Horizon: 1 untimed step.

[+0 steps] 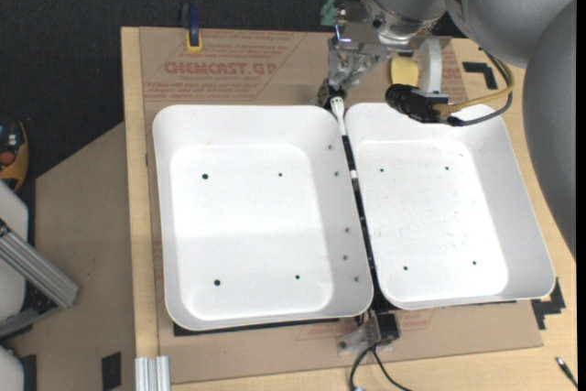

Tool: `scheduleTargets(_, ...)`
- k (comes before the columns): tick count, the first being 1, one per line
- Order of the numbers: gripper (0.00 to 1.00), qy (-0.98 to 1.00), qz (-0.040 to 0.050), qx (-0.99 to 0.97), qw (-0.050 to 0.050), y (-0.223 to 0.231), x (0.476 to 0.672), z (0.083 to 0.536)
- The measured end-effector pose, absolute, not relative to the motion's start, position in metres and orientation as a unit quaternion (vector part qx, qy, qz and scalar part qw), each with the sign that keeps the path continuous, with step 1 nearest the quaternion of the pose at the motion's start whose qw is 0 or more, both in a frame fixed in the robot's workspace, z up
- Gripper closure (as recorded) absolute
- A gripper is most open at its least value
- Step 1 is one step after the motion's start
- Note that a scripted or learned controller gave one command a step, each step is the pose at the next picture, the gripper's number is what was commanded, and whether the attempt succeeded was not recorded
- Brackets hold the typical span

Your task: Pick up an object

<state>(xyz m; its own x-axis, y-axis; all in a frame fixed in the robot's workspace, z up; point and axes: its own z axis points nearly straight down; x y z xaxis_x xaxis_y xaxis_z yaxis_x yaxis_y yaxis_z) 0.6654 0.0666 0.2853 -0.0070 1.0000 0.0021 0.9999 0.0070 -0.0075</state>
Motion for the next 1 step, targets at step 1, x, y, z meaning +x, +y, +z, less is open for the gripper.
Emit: scheduleTargets(1, 1.00, -0.707, -0.0022, -0.707, -0.002, 0.0596, 0.6586, 0.3216)
